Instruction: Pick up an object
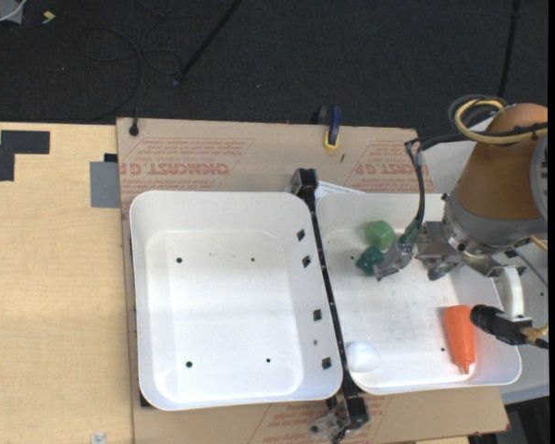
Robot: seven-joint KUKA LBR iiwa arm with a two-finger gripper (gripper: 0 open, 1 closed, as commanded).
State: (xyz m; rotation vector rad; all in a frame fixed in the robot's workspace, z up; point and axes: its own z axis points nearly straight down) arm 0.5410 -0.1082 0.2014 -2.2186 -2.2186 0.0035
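Observation:
My gripper (388, 265) reaches in from the right, low over the right bin (402, 377), near its upper middle. A small dark green piece (366, 264) lies right at its tip, touching or nearly touching it. Just above that sits a light green object (379, 234). An orange cone-shaped object (460, 337) lies near the right bin's lower right corner. A small white ball (361, 355) rests at the right bin's lower left corner, hard to make out against the white floor.
The left bin (148, 294) stands beside the right one, with a black divider strip (316, 285) along the shared edge. Both bins rest on cardboard (213, 160). The arm's orange band (499, 169) and cables hang over the right bin's right side.

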